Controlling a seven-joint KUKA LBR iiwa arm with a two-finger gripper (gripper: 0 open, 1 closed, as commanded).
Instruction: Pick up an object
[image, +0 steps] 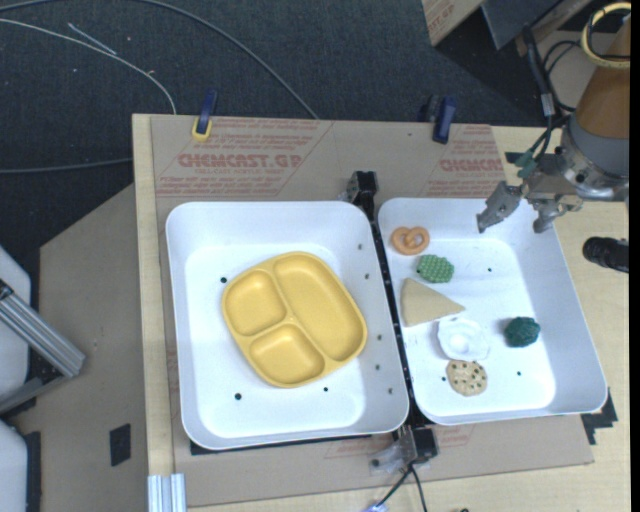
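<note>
My gripper (519, 214) hangs open above the far edge of the right bin (560, 300), with nothing between its fingers. Below and to its left in that bin lie a brown pretzel (409, 239) and a light green knobbly piece (435, 268). A tan wedge (428, 301) lies near the bin's left wall. Closer to the front are a white fried egg (462, 339), a speckled cookie (466, 377) and a dark green broccoli piece (521, 331).
The left bin (200, 260) holds a yellow three-compartment plate (292, 318). Blue clamps (204, 113) (442, 117) grip the cardboard base at the far edge. Black brackets (362, 186) sit between the bins. Cables run over the dark floor at the back.
</note>
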